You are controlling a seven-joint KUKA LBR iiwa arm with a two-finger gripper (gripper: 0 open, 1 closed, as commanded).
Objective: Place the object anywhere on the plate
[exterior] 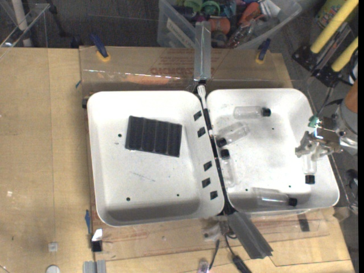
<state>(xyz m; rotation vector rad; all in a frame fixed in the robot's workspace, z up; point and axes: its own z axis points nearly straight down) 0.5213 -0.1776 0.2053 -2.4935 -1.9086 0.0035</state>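
A black ribbed plate (153, 136) lies flat in the left bin (108, 203), towards its back. Several clear vials with black caps lie in the right bin (284, 104): one at the back (249, 112), one near the divider (234, 132), one at the front (273, 197). My gripper (310, 150) hangs over the right side of the right bin. Another clear vial (310, 169) with its black cap downward stands upright directly under the gripper. Whether it is gripped or only beneath the gripper is unclear.
A metal divider (207, 152) with black clips runs between the bins. A further vial (225, 162) lies against it. A clear tub of colourful items (227, 7) stands behind the bins. Yellow tubes (338, 16) and cables are at the back right.
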